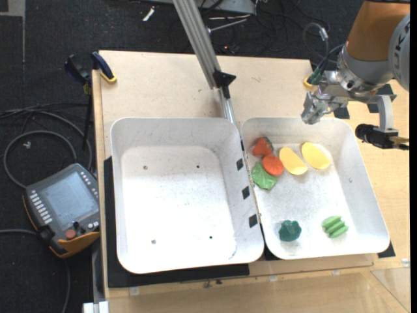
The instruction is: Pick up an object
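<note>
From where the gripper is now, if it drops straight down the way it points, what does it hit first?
Probably the far rim of the right bin, or bare floor just inside it. The gripper hangs above that edge; the yellow pieces lie nearer the camera. Depth is uncertain.

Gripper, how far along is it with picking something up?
Nothing looks picked yet. The gripper hangs over the far rim of the right bin, with no item seen in it. The items lie in that bin: two yellow pieces, red pieces, green pieces. Left to do: descend, grasp one, lift.
</note>
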Available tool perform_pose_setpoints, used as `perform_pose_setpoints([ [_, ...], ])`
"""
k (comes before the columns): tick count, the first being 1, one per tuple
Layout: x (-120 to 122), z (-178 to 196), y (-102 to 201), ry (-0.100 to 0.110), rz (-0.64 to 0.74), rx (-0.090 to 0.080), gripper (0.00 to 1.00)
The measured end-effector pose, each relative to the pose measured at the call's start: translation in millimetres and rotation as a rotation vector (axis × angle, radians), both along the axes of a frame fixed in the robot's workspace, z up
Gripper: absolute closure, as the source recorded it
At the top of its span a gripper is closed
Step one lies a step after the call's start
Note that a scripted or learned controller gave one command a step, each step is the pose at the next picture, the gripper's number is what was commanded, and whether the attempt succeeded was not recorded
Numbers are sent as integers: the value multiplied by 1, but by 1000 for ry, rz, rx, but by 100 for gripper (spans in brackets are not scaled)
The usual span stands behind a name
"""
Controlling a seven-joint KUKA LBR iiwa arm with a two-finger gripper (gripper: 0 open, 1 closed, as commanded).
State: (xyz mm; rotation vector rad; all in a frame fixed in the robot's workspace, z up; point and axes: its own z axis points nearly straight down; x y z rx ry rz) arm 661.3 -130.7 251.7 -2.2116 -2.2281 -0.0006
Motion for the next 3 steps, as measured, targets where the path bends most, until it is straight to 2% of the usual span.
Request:
perform_pose_setpoints([
  [1,-13,-11,59,0,1,1,100],
  [3,-34,0,176,-1,2,0,100],
])
